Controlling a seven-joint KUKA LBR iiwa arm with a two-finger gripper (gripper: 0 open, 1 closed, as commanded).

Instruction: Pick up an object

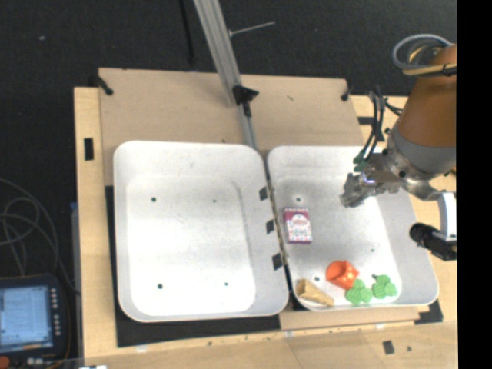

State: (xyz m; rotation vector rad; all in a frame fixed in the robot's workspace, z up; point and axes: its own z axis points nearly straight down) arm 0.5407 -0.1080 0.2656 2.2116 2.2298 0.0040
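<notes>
Gripper hangs over the right bin, toward its 1 o'clock part; whether it is spread or pressed together I cannot tell; nothing shows in it; a small purple carton lies at its 8 o'clock, apart; an orange-red piece, green pieces and a tan wedge cluster at the bin's 6 o'clock edge; the left bin sits beside on the surface.

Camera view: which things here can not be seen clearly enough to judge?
- End effector: small and blurred, so its finger state cannot be judged.
- Small box: its print is too small to read.
- Green items: too small to tell whether one piece or several.
- Tan wedge: too small to tell if it touches the right bin's rim.
</notes>
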